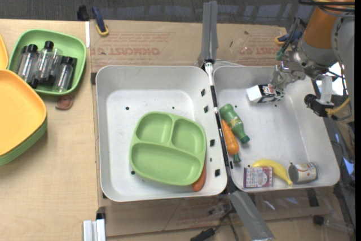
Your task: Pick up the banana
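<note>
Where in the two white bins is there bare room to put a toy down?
Right bin: a bare patch mid-floor, between the green bottle on its left wall and the right wall, below the gripper. Its front is crowded: banana, can, pink packet. Left bin: a bare strip behind and left of the green plate.

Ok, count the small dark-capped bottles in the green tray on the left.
4 bottles, lying side by side in the green tray left of the bins; more may be hidden beneath.

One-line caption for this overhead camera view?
Gripper hangs over the right bin's far end, apart from the banana at its near edge.
</note>
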